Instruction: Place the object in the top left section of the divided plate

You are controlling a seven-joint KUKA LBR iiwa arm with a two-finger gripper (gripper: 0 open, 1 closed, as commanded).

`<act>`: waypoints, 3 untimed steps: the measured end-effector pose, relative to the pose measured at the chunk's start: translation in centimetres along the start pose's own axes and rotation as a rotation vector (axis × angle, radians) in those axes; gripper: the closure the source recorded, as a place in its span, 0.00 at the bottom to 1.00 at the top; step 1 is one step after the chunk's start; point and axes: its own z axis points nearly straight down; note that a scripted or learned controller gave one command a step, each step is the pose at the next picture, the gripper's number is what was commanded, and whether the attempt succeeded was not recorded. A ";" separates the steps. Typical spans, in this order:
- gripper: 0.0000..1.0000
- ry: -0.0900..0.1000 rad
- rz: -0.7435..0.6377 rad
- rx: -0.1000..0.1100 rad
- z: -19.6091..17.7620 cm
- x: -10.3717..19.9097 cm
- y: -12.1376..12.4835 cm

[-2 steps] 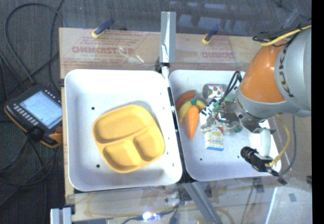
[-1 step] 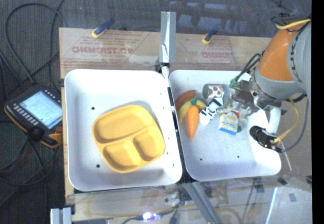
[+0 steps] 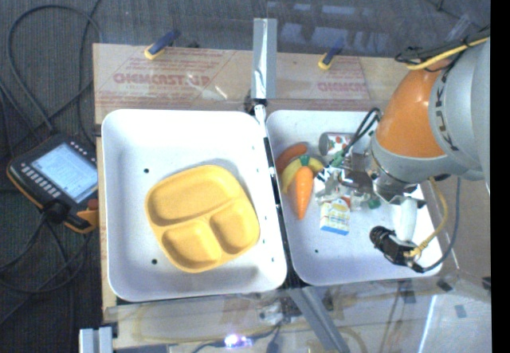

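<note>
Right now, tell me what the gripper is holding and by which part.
Cannot be told: the two-finger gripper is low among the right bin's items beside the orange toy carrot, its grasp obscured.

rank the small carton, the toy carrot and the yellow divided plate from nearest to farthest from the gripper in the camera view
Measured from the gripper, over the right bin:
1. Small carton, just below the gripper in the right bin.
2. Toy carrot, farther left, near that bin's left wall.
3. Yellow divided plate, farthest, in the left bin.
</note>
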 end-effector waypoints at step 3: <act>1.00 0.001 -0.368 0.004 -0.8 9.2 -2.2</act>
